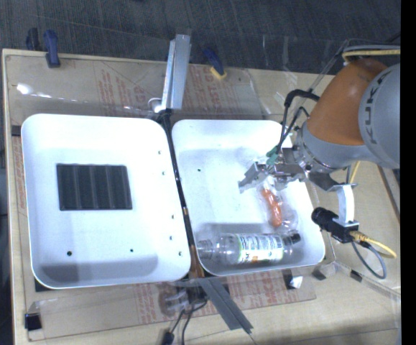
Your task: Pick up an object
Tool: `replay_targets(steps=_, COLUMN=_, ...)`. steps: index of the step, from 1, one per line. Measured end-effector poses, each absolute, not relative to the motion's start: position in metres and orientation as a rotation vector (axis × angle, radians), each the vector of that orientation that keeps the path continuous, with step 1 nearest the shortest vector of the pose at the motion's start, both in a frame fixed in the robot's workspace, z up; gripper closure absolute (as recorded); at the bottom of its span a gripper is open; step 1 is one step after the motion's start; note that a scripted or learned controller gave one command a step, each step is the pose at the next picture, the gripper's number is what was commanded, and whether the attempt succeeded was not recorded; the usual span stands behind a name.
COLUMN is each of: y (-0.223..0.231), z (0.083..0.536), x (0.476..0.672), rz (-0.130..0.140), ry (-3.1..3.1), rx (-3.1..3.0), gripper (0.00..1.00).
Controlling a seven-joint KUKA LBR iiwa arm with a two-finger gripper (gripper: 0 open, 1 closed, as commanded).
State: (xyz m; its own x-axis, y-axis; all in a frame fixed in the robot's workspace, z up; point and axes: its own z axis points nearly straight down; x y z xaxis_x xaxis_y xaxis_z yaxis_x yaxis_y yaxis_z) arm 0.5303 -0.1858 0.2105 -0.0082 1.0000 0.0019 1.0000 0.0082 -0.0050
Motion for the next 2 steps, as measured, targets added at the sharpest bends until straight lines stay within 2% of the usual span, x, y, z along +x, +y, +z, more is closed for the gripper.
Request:
replay_targets(steps=1, y=-0.174, z=0.250, x=0.562, rz=0.004, ry=-1.900, rx=-2.500, gripper=0.00)
replay_targets(steps=2, y=-0.203, z=0.243, x=0.563, rz=0.003, ry=-2.174, rx=-2.263, gripper=0.00)
